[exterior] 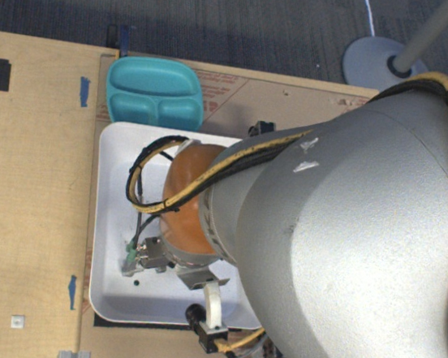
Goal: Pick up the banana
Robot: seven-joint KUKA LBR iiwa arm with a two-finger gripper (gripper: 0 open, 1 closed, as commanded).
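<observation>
My gripper hangs low over the left white bin, above its front left part. The orange wrist band and the big grey arm cover most of the bin's middle and right. Black and yellow cables loop off the wrist over the bin's back left. A small dark speck lies on the bin floor just in front of the gripper. What lies under the arm is hidden.
A teal divided tray sits on the bench just behind the bin. Bare cardboard-coloured bench with black and blue tape marks spreads to the left. A grey stand base rests on the floor at the back right.
</observation>
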